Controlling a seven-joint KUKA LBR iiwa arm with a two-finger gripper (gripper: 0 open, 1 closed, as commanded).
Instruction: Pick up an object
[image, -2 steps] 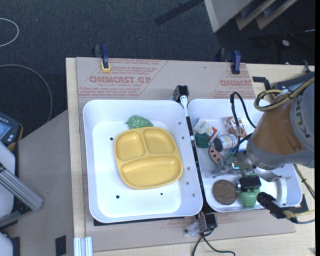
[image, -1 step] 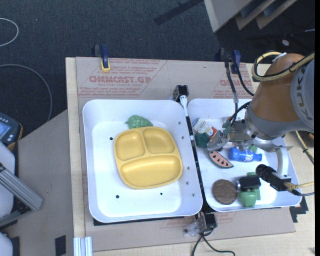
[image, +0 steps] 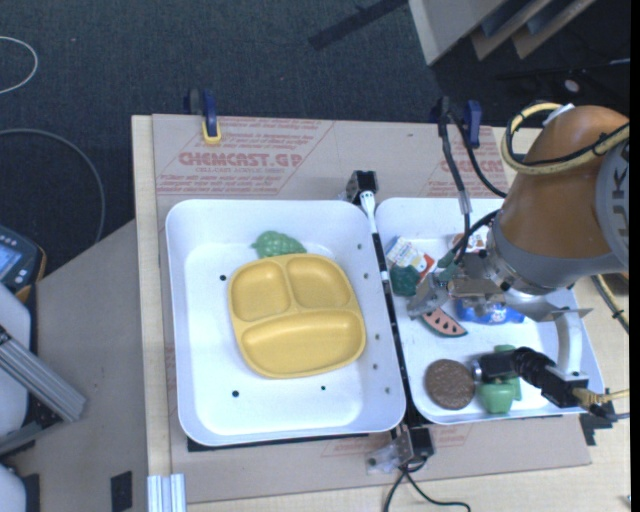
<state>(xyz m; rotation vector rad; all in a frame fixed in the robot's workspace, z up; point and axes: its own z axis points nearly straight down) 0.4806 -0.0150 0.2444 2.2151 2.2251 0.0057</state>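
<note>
My gripper (image: 434, 297) hangs low over the left part of the right bin (image: 590, 352), reaching in from the right under the orange-banded wrist. Just below it lies a watermelon slice toy (image: 443, 322), red with a green rind. A dark green toy (image: 402, 280) sits right beside the gripper on its left. Behind that lies a white, blue and red packet (image: 404, 251). A blue item (image: 492, 316) lies partly under the gripper body. Near the front of this bin are a round brown cookie (image: 450, 384) and a light green toy (image: 497, 394).
The left bin (image: 190, 330) holds a yellow divided plate (image: 297, 313) with a green leafy toy (image: 278, 243) at its far edge. The wall shared by the two bins (image: 388, 300) runs close to the gripper's left. Cables hang behind the arm.
</note>
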